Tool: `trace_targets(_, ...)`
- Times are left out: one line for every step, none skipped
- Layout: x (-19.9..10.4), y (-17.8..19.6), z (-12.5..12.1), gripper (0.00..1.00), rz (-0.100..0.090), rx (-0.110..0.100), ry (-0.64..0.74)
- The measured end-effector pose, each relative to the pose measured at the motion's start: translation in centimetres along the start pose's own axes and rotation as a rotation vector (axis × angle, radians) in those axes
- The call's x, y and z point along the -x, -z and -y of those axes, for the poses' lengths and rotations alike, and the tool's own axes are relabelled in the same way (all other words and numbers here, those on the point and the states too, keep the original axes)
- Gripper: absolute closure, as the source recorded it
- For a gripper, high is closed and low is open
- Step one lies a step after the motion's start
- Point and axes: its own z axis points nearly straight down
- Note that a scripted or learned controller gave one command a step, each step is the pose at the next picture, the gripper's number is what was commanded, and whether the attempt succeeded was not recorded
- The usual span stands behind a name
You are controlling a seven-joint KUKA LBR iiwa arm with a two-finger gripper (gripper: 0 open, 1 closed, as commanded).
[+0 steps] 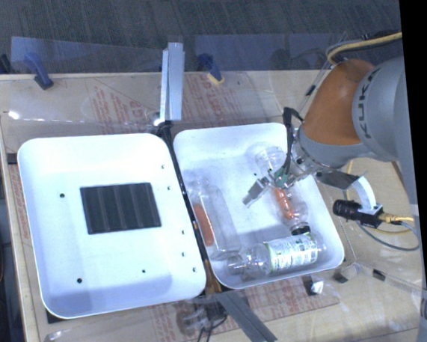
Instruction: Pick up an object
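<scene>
— Camera view, right bin (188, 142): where's the end effector (266, 186)?

— Low over the middle, just above the orange-tinted clear bottle (287, 206). Whether it's clenched or released, I cannot tell.

— How does that bottle lie?

— Flat, long axis running near to far, dark cap toward the near wall, by the labelled bottle (285, 255) lying crosswise.

— Left bin (39, 157)?

— Dark grille (120, 207) inside.
</scene>
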Motion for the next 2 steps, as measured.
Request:
trace_targets(0.3, 1.7, -0.6, 0.00, -0.002, -0.001, -0.005)
trace_targets(0.6, 0.6, -1.4, 0.00, 0.000, 0.000, 0.011)
